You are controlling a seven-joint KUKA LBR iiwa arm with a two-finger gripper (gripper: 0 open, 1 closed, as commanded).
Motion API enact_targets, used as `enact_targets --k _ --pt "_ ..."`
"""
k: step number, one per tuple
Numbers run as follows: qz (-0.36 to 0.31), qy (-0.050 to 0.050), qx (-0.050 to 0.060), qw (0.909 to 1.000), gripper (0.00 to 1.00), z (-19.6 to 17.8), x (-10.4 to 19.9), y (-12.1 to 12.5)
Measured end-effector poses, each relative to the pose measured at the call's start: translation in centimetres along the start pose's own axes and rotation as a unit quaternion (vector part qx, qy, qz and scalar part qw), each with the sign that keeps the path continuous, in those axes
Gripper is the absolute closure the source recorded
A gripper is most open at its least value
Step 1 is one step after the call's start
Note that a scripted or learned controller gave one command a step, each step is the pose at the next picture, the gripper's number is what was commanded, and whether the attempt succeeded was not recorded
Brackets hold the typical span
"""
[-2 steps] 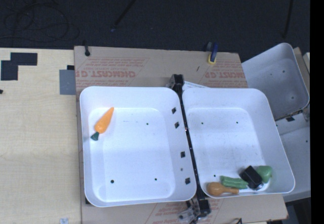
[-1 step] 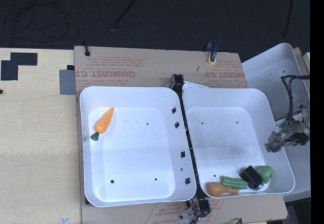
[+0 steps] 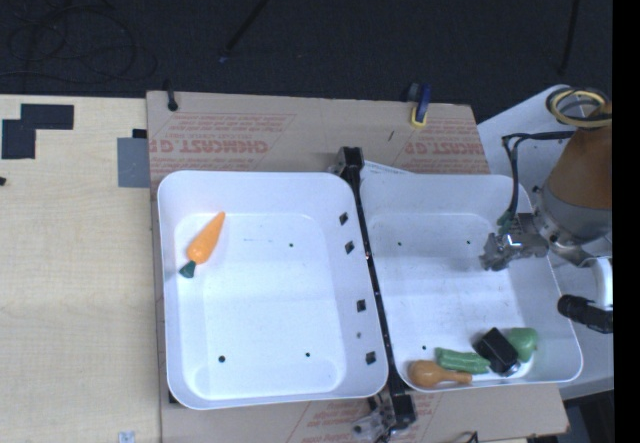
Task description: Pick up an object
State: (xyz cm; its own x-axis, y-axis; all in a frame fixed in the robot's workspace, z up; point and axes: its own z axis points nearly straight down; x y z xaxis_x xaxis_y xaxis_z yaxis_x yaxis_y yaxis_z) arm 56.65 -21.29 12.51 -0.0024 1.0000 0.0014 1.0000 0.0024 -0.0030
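Observation:
An orange toy carrot (image 3: 205, 239) with a dark green stem lies in the upper left of the left bin (image 3: 260, 393). In the right bin (image 3: 440, 193), several toys huddle at the front edge: an orange-brown pear-like piece (image 3: 436, 374), a green vegetable (image 3: 462, 361), a black block (image 3: 496, 349) and a light green piece (image 3: 521, 339). My gripper (image 3: 497, 253) hangs over the right side of the right bin, well above that cluster, with nothing seen between its fingers.
The bins sit side by side on a cardboard sheet (image 3: 300, 136) with a black divider (image 3: 365, 271) between them. A yellow and blue clamp (image 3: 419, 108) stands at the cardboard's back edge. The arm (image 3: 582, 181) enters from the right. A wooden tabletop (image 3: 70, 281) lies to the left.

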Motion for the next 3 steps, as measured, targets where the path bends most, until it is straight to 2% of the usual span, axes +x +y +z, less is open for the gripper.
enact_targets --k 1,2,3 --pt "0.002 -0.001 -0.001 1.0000 0.00 -0.6 -0.1 -0.2" --pt "-0.001 -0.001 -0.005 1.0000 0.00 -9.9 4.3 1.5" --pt "-0.001 0.001 0.001 1.0000 0.00 4.5 7.2 7.8"
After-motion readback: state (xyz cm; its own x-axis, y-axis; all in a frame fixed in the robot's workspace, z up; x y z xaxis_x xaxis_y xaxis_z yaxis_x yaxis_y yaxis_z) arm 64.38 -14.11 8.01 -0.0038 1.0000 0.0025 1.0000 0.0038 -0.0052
